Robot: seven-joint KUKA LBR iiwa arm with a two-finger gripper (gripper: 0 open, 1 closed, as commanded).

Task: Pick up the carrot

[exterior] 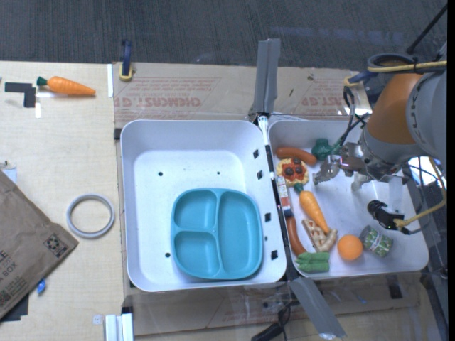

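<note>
The carrot (313,211) lies tilted in the right bin (416,258), near its left wall, between the pizza slice (294,170) on its far side and the waffle fries (319,236) on its near side. An orange ball (349,248) sits near its right. My gripper (341,170) hangs over the bin's far middle, well clear of the carrot, my fingers (323,174) spread apart and gripping nothing. The left bin (142,190) holds a blue divided plate (217,233).

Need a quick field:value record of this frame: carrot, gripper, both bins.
target: orange tapered carrot, lying in right white bin, untouched
second carrot: orange one with green top on the bench, far left
gripper: above right bin's upper part, apart from target carrot
left white bin: holds blue three-compartment plastic plate
near target: orange ball, pizza slice toy
</note>
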